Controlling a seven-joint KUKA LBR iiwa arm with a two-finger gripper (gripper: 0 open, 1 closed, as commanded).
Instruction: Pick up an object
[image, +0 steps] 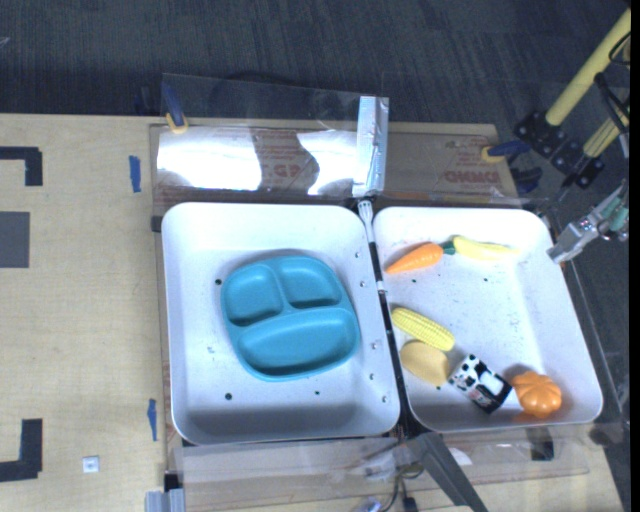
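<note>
Orange carrot (414, 258) lies slantwise, tip toward the divider; tool (598, 225) opening cannot be told.

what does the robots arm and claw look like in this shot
Little of it is in frame. At the right edge, a small pale grey metallic claw pokes in over the right bin's rim, with a hint of teal on it. Its fingers are too small and blurred to make out.

Single fixed camera, mounted high, looking down at a slant. Both bins in frame: left bin (190, 300), right bin (520, 300). Wooden surface (70, 330) runs off left. Moderate range; far edge seems darker floor.
</note>
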